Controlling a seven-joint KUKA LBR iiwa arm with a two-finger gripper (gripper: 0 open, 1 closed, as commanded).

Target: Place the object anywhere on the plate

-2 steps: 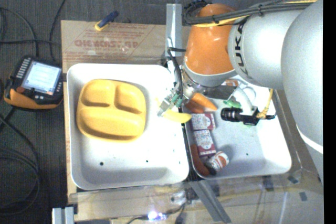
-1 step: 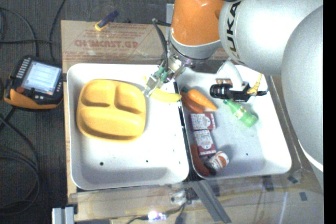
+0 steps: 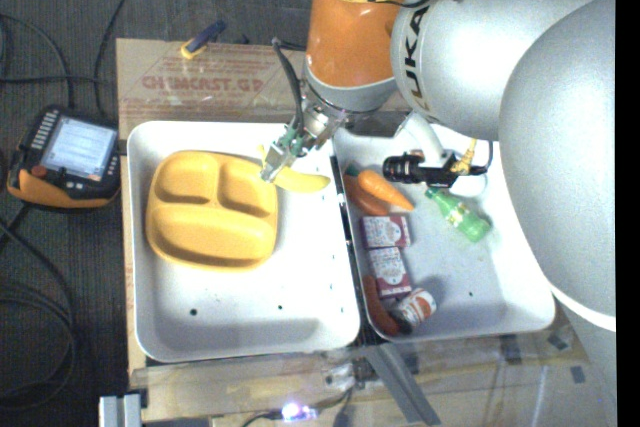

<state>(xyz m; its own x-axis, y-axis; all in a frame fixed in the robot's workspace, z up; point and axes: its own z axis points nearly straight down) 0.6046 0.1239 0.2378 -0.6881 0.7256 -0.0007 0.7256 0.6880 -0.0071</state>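
Two white bins are seen side by side on the counter: a left bin [image 3: 200,325] and a right bin [image 3: 500,300]. One yellow plate [image 3: 212,210] with three compartments lies in the left bin, toward its left side. One yellow piece [image 3: 303,181] lies in the same bin, just beside the plate's right edge, between the plate and the wall shared with the right bin; it is not on the plate. The arm [image 3: 470,35] is stretched in from the right, and the jaws are lowered to the left end of the yellow piece, at the plate's upper right corner. Whether the jaws are open or closed, or whether the piece is gripped, cannot be told.

Six things are counted in the right bin, along its left side. One carrot [image 3: 378,190] is found at the top, and one green bottle [image 3: 460,216] to its right. Two red-and-white packets [image 3: 385,233] [image 3: 388,267] are stacked in a column below the carrot. One dark red sausage-shaped thing [image 3: 375,303] and one small red-and-white can [image 3: 418,305] lie close together below them.

One pendant [image 3: 65,157] is set left of the bins.
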